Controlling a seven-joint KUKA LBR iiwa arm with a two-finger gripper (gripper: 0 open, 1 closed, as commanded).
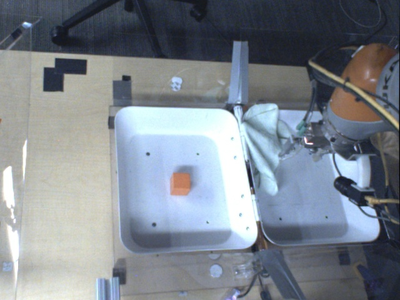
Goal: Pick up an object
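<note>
At the far left we see the pale wooden bench [62,167], with black tape marks [61,72] at about ten o'clock from the left bin [134,130]. That shallow white bin holds one thing, a small orange cube [180,184], sitting flat on the bin floor a little below its centre, well apart from every wall. Moving right, a grey metal post [239,74] stands at twelve o'clock from the seam where the two bins meet. Just right of that seam a pale green cloth [262,144] lies crumpled in the right bin [312,217], bunched along the bin's left wall from its upper corner down to about the middle, with one edge draped over the dividing rim. At three o'clock from the cloth, the gripper [299,139] hangs low over the right bin, its tip just beside the cloth's right edge; we cannot tell how its end stands or whether it has hold of any fabric. Behind it, at the right edge, rises the grey arm with its orange band [369,67], dark cables trailing toward five o'clock.
</note>
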